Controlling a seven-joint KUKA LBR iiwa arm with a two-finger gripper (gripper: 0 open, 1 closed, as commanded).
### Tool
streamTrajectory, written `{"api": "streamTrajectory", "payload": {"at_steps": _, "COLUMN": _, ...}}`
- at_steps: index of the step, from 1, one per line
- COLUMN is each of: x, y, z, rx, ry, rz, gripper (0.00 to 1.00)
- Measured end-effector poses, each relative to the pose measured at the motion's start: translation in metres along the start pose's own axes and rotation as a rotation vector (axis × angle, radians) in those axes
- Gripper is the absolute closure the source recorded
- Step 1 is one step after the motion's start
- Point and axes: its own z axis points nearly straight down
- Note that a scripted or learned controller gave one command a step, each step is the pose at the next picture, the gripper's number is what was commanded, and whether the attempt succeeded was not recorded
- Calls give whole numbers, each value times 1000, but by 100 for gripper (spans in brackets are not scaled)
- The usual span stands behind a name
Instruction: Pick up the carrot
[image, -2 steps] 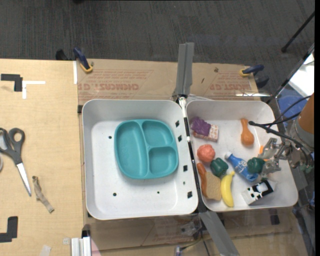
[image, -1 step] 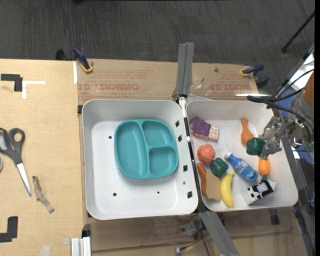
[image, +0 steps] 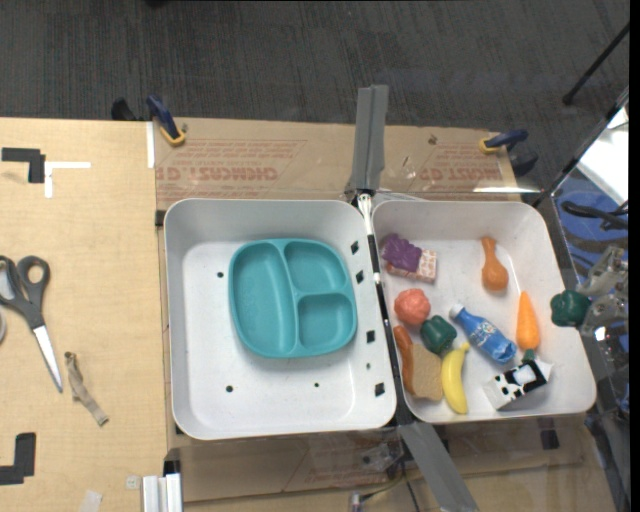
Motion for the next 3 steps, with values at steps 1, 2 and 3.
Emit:
{"api": "streamTrajectory", "payload": {"at_steps": 1, "x": -2, "y": 0, "z": -9, "rx": 1, "ry": -3, "rz": -2, "gripper": 100}}
{"api": "streamTrajectory", "payload": {"at_steps": 2, "x": -4, "y": 1, "z": -18, "rx": 1, "ry": -7, "rz": -3, "gripper": 100}}
{"api": "streamTrajectory", "payload": {"at_steps": 3, "x": -12, "y": 3, "z": -181, "rx": -1, "ry": 4, "rz": -64, "gripper": 100}}
